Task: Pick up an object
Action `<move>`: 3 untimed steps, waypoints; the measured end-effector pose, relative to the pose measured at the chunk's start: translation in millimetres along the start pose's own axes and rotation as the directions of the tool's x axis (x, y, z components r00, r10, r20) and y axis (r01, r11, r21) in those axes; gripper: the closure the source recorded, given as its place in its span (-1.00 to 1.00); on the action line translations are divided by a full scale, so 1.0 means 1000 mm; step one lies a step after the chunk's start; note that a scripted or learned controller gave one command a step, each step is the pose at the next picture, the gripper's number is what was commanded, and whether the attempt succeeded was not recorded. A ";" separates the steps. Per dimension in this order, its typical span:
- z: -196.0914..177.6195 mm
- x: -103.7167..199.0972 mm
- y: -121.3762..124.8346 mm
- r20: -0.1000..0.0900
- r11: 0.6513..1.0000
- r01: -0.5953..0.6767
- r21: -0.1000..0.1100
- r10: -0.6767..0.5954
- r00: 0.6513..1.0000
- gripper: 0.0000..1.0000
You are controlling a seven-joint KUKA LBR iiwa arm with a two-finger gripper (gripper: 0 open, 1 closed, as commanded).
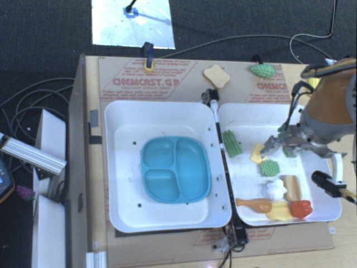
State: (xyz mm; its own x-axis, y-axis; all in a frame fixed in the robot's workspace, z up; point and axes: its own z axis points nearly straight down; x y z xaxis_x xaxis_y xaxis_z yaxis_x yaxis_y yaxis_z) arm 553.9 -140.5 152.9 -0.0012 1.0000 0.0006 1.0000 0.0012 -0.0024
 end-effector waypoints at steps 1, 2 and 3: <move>0.069 0.024 0.016 0.001 1.000 0.001 -0.004 -0.001 1.000 -1.00; 0.059 0.010 0.012 0.001 1.000 0.000 -0.004 0.000 1.000 -1.00; 0.069 0.009 0.000 0.001 1.000 0.000 -0.003 0.000 1.000 -1.00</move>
State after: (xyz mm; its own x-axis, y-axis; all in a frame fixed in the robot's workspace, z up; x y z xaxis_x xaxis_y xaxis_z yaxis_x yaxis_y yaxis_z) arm 553.3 -131.3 84.4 -0.0014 1.0000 -0.0001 1.0000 0.0014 0.0007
